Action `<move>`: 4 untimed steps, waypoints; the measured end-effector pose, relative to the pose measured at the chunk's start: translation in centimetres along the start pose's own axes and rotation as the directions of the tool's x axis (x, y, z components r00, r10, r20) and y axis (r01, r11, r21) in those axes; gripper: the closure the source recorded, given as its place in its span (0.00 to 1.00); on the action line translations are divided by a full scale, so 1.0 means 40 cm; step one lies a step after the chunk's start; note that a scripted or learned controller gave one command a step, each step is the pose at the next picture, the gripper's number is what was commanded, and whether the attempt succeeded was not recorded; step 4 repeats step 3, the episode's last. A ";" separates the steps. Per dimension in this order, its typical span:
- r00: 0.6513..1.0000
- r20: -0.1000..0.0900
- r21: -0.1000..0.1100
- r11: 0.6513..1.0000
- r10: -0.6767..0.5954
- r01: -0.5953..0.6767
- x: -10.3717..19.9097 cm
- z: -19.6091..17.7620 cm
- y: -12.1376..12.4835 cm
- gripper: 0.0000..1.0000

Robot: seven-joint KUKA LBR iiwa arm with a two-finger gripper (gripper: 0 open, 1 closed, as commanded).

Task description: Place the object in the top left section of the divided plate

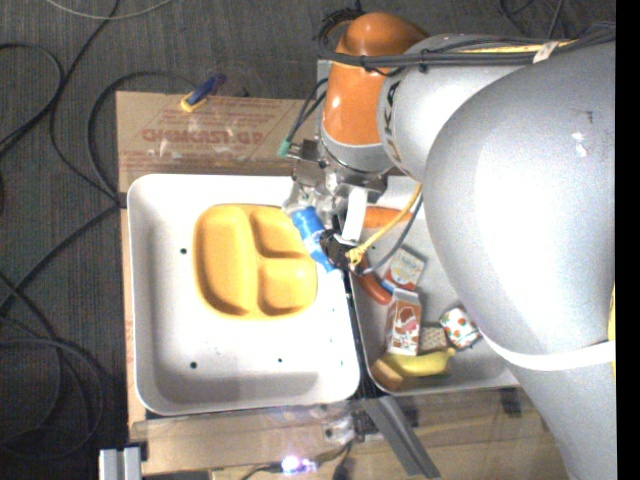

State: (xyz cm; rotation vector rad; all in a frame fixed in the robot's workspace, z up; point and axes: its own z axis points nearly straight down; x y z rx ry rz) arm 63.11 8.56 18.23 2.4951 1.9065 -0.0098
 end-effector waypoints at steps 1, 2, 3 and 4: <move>0.998 -0.001 0.000 0.998 -0.067 0.067 -0.022 -0.001 -0.013 1.00; 1.000 -0.002 0.001 1.000 0.010 -0.010 0.014 0.000 0.090 1.00; 1.000 -0.002 0.000 1.000 0.010 -0.010 0.013 -0.001 0.090 0.00; 1.000 -0.002 0.000 1.000 0.010 -0.010 0.013 -0.001 0.090 0.00</move>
